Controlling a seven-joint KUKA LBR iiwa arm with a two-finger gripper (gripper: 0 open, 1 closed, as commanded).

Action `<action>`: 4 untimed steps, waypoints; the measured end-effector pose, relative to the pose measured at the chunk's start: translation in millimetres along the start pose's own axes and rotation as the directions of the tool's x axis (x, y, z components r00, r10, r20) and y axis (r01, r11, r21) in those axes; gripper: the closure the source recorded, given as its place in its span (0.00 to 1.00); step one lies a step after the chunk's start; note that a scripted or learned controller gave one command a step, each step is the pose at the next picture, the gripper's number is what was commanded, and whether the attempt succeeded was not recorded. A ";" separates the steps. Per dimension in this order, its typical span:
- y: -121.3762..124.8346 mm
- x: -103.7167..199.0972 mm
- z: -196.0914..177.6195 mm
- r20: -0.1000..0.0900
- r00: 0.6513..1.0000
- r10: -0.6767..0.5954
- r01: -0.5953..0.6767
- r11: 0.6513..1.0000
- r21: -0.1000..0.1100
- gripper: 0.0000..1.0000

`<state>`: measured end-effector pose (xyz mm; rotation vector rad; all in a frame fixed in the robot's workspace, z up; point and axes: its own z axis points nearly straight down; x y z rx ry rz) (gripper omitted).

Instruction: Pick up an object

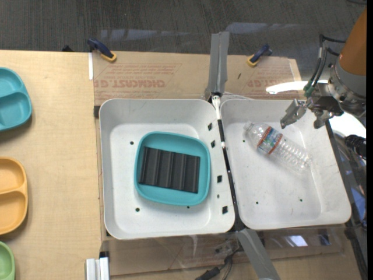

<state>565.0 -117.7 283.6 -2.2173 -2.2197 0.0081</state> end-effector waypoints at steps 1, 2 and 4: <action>63.5 -12.3 84.6 -0.001 0.990 -0.141 0.141 0.990 0.001 0.00; 72.9 -22.8 193.4 0.000 0.968 -0.249 0.249 0.968 -0.004 0.00; 51.2 19.3 119.6 0.000 0.985 -0.171 0.171 0.985 -0.003 1.00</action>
